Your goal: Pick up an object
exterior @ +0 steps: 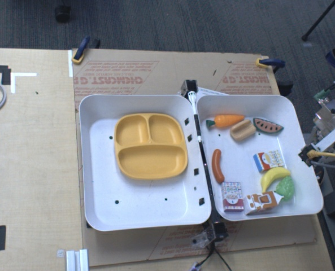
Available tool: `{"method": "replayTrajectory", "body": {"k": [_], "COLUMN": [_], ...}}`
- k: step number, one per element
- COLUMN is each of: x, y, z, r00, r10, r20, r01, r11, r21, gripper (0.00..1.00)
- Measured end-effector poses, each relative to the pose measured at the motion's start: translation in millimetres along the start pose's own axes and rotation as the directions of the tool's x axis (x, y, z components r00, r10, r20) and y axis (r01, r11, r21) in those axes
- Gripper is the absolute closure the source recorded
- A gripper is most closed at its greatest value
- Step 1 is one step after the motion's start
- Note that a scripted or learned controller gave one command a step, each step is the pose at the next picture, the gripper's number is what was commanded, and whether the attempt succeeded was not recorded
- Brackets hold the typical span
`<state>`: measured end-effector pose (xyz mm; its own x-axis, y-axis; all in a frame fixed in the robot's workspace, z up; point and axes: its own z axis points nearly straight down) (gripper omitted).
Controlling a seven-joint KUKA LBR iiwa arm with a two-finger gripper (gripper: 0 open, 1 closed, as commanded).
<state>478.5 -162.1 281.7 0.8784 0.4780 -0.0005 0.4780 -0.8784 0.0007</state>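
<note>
Nearest, the right bin [303, 151] holds cartons [233, 197], a banana [273, 177] and a sausage [217, 166], then a carrot [228, 120], bun [243, 130] and watermelon slice [268, 126] farther back. Beside it, the left bin [99, 202] holds a yellow divided plate [151, 145]; the gripper's state cannot be told

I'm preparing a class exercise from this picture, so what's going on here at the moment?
Nothing is being handled yet. Toy food lies in the right bin: a carrot, a sausage, a banana, a watermelon slice and small cartons. The left bin holds a yellow divided plate. Robot hardware sits at the right edge, off the bins.
</note>
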Motion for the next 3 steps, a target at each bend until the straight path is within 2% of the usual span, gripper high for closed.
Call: {"method": "replayTrajectory", "body": {"k": [1,2,3], "x": [-6,-27,-26], "y": [10,49,50], "z": [-148,-260,-269], "r00": [0.969,0.906,0.905], "r10": [-0.246,-0.423,-0.425], "r20": [0.000,0.001,0.003], "r01": [0.246,0.423,0.425], "r11": [0.969,0.906,0.905], "r21": [-0.001,0.000,-0.001], "gripper": [1.00,1.00,1.00]}}
